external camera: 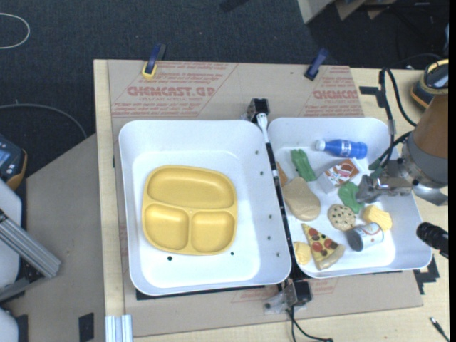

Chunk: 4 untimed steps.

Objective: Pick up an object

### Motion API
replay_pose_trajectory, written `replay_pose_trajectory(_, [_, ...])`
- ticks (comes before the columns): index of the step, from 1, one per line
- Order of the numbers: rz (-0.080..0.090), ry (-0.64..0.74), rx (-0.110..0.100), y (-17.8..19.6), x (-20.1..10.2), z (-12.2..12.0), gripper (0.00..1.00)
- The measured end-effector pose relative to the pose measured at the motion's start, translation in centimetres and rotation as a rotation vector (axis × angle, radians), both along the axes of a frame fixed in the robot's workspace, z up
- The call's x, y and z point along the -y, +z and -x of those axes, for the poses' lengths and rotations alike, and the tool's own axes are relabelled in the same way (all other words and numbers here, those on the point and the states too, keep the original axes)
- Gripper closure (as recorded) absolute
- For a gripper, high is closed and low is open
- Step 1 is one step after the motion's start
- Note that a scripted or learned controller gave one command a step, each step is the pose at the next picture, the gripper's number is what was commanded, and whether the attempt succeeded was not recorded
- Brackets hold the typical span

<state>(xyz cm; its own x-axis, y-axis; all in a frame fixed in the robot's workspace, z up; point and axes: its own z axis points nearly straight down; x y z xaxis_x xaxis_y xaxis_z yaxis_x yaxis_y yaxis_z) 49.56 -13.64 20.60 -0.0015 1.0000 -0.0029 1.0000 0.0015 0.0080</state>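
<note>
In the camera view, we see the two-finger gripper [375, 188] low over the right white bin [370, 130], at the right of the frame, just above a green leaf-shaped toy [348, 194] and beside a yellow cheese-like wedge [378, 217]. We cannot tell whether the claw is parted or closed, nor whether anything sits in it.

Around it lie a blue and white plastic bottle [343, 147], a green pickle-shaped piece [303, 165], a tan bread-shaped lump [302, 199], a round chocolate-chip cookie [341, 216] and a toy pizza slice [321, 244].

The left white bin [135, 191] holds a yellow three-compartment plastic tray [189, 209].

We judge the pick not yet done: every object rests on the bin floor, so grasping and lifting remain.
</note>
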Motion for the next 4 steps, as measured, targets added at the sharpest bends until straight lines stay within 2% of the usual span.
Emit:
replay_pose_trajectory(1, [-0.001, -0.001, -0.003, 2.0, 0.0, -0.1, 1.00])
replay_pose_trajectory(2, [-0.002, 0.004, -0.002, 2.7, -2.7, -5.0, 1.00])
replay_pose_trajectory(3, [-0.002, 0.002, -0.004, 1.5, -4.8, -9.5, 1.00])
replay_pose_trajectory(4, [-0.001, 0.001, -0.002, 2.9, -5.0, -12.3, 1.00])
